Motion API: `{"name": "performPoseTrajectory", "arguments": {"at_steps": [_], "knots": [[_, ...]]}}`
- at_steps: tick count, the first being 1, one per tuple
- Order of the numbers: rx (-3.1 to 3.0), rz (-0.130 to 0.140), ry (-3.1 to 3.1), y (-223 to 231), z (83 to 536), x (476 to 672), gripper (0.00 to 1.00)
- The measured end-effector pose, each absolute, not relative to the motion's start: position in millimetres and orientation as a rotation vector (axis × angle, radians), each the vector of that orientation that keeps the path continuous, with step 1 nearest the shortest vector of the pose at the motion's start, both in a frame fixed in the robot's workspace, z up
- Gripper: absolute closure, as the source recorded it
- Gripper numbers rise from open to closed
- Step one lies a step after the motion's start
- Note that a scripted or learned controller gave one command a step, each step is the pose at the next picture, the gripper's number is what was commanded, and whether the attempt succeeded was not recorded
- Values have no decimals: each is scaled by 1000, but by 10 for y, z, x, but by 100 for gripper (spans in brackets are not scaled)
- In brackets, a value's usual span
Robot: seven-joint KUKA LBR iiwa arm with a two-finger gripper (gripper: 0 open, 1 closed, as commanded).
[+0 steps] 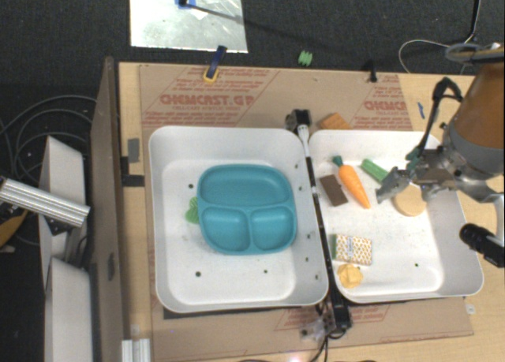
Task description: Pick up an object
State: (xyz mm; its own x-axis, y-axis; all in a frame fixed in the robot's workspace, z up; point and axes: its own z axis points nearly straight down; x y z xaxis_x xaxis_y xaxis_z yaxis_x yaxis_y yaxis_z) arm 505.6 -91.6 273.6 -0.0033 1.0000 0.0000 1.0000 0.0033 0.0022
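1. The gripper (392,188) hangs over the right bin (442,278), its fingers spread a little with nothing between them.
2. A tan disc (410,205) lies just right of and nearer than the fingertips, almost under them; it looks the likeliest target.
3. The carrot (353,184) lies just left of the fingers, its long axis running far-left to near-right.
4. A green piece (374,169) sits just beyond, a brown block (334,190) further left.
5. The blue tray (243,207) fills the left bin (177,274).

Single fixed overhead camera, slanted down, both bins (237,143) framed
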Motion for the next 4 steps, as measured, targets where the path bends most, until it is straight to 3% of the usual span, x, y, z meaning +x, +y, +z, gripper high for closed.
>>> {"name": "performPoseTrajectory", "arguments": {"at_steps": [1,2,3,4], "knots": [[2211,3,2227,-741,2159,5699,0],[2226,-9,2225,-1007,1009,5723,0],[2213,5,2222,-1193,842,6281,0],[2214,5,2225,-1185,956,6269,100]]}}
